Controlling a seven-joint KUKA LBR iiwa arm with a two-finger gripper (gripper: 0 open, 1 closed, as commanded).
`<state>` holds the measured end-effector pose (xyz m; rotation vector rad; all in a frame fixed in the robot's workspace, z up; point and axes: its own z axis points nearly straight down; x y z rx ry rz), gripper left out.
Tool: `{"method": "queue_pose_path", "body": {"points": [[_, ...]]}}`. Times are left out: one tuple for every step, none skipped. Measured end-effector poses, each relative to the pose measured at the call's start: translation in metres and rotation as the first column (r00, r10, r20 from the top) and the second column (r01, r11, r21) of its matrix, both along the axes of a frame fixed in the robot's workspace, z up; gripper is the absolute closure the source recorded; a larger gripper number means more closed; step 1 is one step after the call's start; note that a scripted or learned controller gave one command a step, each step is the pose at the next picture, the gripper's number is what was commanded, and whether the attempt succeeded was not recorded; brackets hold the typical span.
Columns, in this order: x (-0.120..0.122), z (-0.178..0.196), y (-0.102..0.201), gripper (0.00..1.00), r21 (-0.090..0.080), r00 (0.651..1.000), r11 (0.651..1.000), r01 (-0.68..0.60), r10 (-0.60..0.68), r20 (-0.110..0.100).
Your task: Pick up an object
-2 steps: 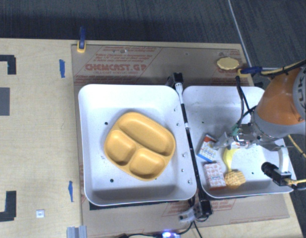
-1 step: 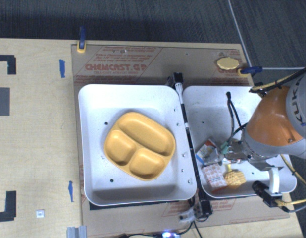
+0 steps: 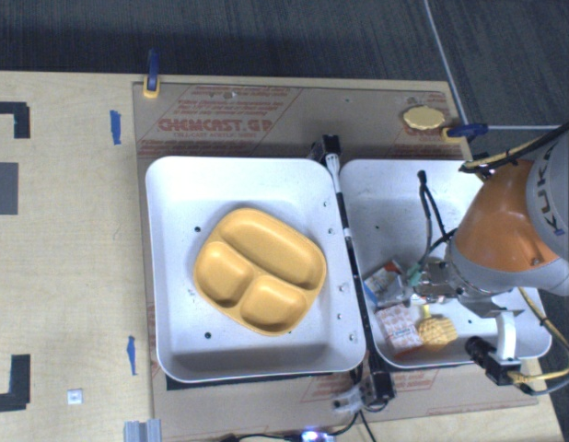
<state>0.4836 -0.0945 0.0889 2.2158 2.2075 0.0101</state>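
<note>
Hovering over the right bin (image 3: 358, 191), your jaws' state I cannot tell; take that light, crinkly snack packet (image 3: 398, 325) at six o'clock mid-body.

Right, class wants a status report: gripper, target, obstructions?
Gripper low in right bin, over packets. Nothing seen held. Yellow tray sits left bin.

The grey arm (image 3: 542, 201) with its orange band enters from the right; the gripper (image 3: 430, 288), lower right, seems pointed down.
</note>
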Motion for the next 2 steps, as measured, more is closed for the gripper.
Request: {"method": "queue_pose_path", "body": {"points": [[-0.0001,-0.0001,0.0001,0.00,0.000,1.000,1.000,-0.001,0.001,0.000],[-0.0001,-0.0002,0.0001,0.00,0.001,1.000,1.000,-0.001,0.001,0.000]]}}
